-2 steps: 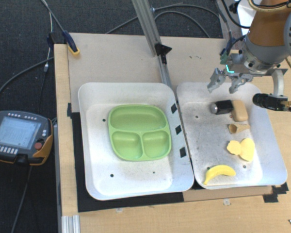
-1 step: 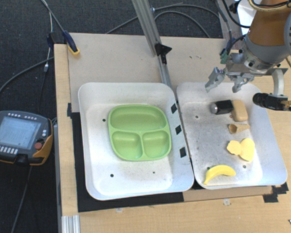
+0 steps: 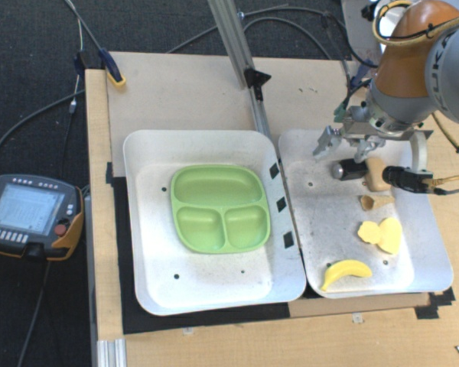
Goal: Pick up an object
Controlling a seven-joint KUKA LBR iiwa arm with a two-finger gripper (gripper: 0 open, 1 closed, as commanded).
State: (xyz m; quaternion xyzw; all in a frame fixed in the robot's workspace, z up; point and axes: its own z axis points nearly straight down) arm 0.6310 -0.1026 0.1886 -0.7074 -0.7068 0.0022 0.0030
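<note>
Arm: a grey arm with an orange band (image 3: 413, 33) is seen reaching in from the right, over the far end of the right bin (image 3: 321, 205).
Claw: the claw (image 3: 350, 145) is seen low above the far part of the right bin; whether it is wide or narrow cannot be told, and nothing can be made out in its grip.
Candidate objects: a yellow banana (image 3: 346, 271) is found near the front edge of the right bin; a yellow lumpy piece (image 3: 382, 235) lies just behind it; a small tan piece (image 3: 373, 202) and a pale tan block (image 3: 376, 173) lie further back, just beside the claw.
Dark cylinder: a dark item with a metal end (image 3: 350, 170) is seen just below the claw; whether it is a loose object or part of the tool cannot be told.
Left bin: a green divided plate (image 3: 220, 208) is held in the left bin (image 3: 149, 228).
Worktop: both bins are carried side by side on the worktop (image 3: 176, 90).
Step in hand: the approach to a grasp is judged to be under way, with nothing lifted as yet.
Next move: a descent squarely over one piece, probably the tan block, is called for, followed by a closing and a straight lift.
</note>
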